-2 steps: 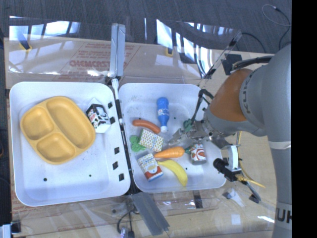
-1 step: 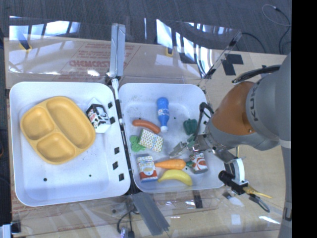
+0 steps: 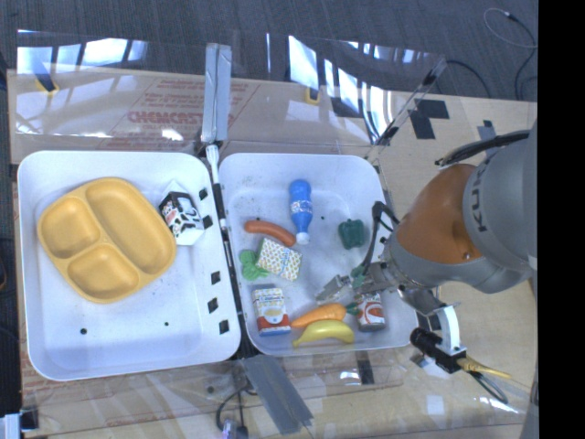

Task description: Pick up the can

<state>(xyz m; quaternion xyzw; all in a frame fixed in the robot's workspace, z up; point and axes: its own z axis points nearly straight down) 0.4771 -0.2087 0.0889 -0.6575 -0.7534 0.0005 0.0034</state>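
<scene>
The can (image 3: 371, 314) is small, red and white, and stands near the front right corner of the right bin (image 3: 302, 167). My gripper (image 3: 352, 287) hangs low just behind the can and a little to its left, close over it. The grey arm with its orange band (image 3: 439, 231) reaches in from the right above the bin's right wall. From this view I cannot make out whether the gripper touches the can.
Beside the can lie a carrot (image 3: 319, 315) and a banana (image 3: 324, 334), then a small carton (image 3: 271, 309). Farther back are a checkered box (image 3: 280, 260), sausage (image 3: 269, 232), blue bottle (image 3: 301, 208) and green pepper (image 3: 352, 234). The left bin holds a yellow divided plate (image 3: 103, 238) and a small black-and-white carton (image 3: 182, 216).
</scene>
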